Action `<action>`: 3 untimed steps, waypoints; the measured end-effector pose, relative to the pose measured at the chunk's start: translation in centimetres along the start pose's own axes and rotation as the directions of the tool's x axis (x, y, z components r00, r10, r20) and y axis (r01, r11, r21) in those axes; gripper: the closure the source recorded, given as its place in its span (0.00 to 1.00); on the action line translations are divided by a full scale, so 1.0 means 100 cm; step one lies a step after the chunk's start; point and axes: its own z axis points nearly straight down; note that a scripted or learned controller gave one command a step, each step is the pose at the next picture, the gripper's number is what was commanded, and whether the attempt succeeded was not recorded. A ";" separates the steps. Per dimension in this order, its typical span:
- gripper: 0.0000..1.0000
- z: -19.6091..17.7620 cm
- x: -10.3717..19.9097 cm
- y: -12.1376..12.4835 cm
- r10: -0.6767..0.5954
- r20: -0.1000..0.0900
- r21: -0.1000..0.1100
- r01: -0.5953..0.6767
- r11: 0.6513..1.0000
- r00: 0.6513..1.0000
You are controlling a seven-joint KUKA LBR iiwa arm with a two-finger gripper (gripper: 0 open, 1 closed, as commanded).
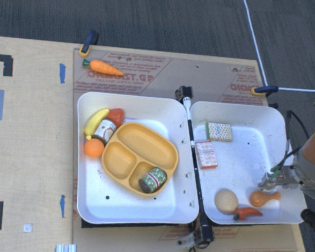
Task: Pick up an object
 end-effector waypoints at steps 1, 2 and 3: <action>0.00 0.000 0.001 0.000 -0.001 -0.004 0.002 0.001 1.000 1.000; 0.00 0.007 -0.006 0.001 -0.007 -0.018 0.005 0.007 1.000 1.000; 1.00 -0.001 -0.010 0.001 -0.004 -0.003 -0.002 0.004 1.000 1.000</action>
